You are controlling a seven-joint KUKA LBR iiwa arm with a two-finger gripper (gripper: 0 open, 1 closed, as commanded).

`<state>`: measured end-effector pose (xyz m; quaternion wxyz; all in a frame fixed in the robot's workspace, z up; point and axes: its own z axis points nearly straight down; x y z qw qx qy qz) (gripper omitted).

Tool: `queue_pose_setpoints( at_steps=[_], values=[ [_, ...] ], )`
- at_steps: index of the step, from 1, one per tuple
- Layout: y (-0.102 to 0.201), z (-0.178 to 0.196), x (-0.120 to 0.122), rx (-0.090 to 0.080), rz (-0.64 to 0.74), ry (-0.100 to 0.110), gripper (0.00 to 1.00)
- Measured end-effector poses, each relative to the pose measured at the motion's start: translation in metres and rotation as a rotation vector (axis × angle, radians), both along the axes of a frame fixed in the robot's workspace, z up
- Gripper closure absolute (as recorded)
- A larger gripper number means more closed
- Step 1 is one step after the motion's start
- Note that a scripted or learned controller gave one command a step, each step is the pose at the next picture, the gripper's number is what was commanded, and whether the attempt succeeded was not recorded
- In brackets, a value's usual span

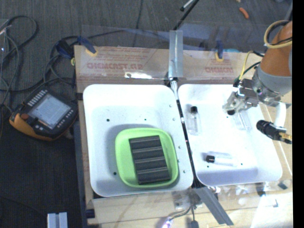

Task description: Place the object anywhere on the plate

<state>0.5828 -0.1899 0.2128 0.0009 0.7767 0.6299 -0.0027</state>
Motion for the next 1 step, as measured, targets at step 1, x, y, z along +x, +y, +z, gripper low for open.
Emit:
queue_pose_setpoints(
  at_steps=[1],
  values=[
    [0.0000, 0.0001, 0.0001, 0.000, 0.000, -0.001, 0.00]
  ],
)
